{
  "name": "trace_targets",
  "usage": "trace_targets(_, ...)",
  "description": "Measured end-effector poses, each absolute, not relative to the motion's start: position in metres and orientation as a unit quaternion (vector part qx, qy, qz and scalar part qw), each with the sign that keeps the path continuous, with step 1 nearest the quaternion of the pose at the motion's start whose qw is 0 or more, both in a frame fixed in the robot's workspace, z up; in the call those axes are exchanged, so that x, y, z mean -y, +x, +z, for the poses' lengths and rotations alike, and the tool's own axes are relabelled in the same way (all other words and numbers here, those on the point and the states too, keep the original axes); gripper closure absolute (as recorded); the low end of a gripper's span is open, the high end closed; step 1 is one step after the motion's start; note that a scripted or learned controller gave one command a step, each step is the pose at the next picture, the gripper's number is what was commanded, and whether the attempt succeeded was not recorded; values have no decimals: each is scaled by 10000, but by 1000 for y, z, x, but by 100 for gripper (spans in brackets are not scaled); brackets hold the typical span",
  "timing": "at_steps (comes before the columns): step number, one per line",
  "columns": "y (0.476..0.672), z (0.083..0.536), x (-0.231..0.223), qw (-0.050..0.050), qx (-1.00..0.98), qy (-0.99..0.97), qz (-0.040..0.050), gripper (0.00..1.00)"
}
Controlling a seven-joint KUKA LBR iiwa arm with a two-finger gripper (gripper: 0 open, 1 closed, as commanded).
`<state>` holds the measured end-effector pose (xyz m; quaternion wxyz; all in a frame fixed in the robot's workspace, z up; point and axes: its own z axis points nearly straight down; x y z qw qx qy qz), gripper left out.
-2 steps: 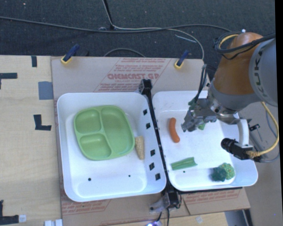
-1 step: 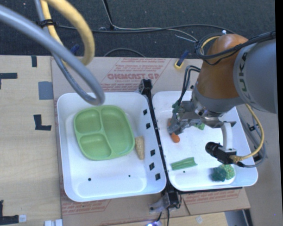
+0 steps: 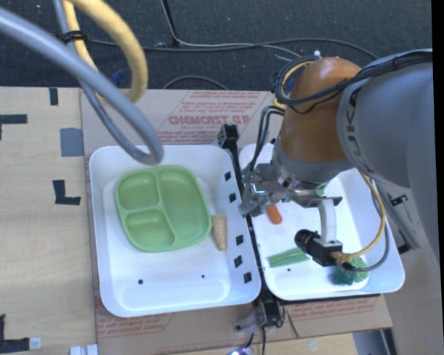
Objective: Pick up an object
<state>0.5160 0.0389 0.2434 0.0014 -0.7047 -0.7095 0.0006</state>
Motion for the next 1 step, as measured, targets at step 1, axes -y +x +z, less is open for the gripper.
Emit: trace_targets(1,506,238,-87,12,7092,-7050,11,100)
